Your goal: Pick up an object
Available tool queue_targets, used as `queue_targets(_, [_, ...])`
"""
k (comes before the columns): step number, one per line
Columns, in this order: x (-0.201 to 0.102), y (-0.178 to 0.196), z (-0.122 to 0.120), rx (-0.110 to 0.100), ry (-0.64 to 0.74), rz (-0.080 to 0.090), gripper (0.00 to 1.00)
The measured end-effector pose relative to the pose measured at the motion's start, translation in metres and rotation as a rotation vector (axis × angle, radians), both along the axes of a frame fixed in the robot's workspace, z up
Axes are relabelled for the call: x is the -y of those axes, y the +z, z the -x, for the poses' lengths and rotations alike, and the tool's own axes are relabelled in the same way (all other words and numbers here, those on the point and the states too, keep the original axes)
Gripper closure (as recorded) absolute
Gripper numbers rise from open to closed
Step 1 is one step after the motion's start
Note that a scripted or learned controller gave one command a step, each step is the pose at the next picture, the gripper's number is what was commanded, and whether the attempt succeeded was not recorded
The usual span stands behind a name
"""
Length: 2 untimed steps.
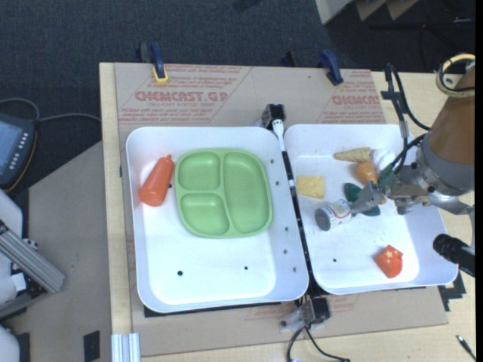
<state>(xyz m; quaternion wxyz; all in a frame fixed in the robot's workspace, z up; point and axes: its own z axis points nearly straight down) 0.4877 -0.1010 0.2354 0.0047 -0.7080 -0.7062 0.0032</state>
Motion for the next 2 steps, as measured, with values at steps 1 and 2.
queue_targets(1, [0.0,0.005,-0.002,0.011,0.003,0.001,0.0])
queue_targets(2, [-0.009,-0.043,0.003,0.004,0.003,0.0,0.0])
